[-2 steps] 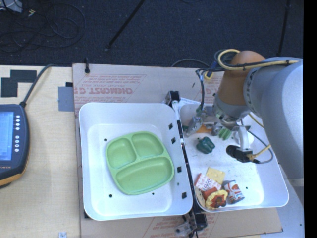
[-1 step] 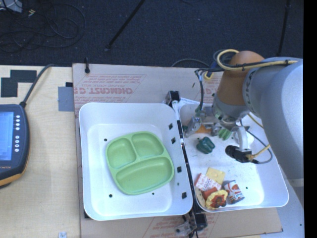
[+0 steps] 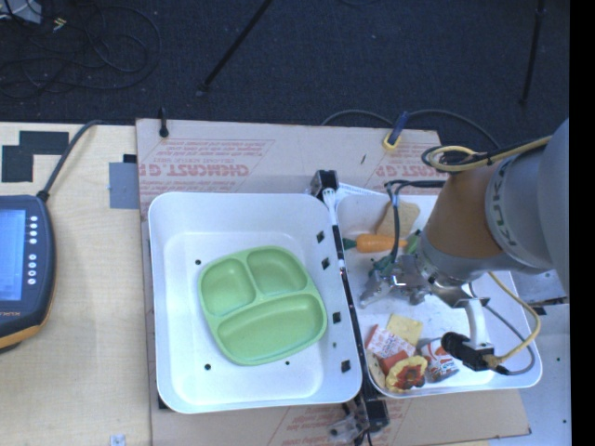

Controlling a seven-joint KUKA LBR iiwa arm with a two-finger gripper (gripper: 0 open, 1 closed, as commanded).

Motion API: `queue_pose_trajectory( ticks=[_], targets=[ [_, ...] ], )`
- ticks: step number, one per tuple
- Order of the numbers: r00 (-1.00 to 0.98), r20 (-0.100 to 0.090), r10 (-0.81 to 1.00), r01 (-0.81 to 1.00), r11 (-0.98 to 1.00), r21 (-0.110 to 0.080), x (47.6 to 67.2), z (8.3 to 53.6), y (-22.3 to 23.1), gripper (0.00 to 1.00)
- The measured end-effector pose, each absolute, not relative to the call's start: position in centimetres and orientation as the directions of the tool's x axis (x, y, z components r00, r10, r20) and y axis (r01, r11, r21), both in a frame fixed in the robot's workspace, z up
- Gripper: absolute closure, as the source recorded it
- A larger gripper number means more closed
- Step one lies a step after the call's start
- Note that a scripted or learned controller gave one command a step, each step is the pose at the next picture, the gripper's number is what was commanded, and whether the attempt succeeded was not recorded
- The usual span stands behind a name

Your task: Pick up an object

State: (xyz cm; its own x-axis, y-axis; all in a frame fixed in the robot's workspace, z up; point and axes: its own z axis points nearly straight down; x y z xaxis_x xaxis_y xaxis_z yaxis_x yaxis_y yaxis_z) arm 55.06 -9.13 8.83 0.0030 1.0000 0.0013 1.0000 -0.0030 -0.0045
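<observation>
From where I stand the green plate (image 3: 262, 303) is the easy marker: it sits alone in the left bin (image 3: 186, 221), and everything worth picking lies past it on the arm's side, in the right bin (image 3: 530, 374). The arm (image 3: 483, 216) hangs low over that bin, with the gripper (image 3: 389, 282) about level with the plate's middle. I cannot tell whether the gripper is apart or together, and I see nothing held in it. The likeliest target looks to be the orange carrot (image 3: 377, 242), which lies level with the plate's far rim and just beyond the gripper. Its long axis runs straight across, toward and away from the plate, and what seems to be a small green tip points at the plate. To do this well, I would say the gripper should shift over the carrot's middle, turn so it closes across the narrow width rather than along the length, and come straight down. A yellow block (image 3: 404, 327) and a red-and-white packet (image 3: 386, 344) lie level with the plate's near half, well clear of the carrot, so they should not interfere.
</observation>
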Motion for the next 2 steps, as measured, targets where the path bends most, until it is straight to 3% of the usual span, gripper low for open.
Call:
queue_pose_trajectory(
  ticks=[2],
  targets=[
    [-0.001, 0.0, 1.0, 1.0, 0.001, 0.0, 64.5, 8.8, -8.5, 0.0]
  ],
)
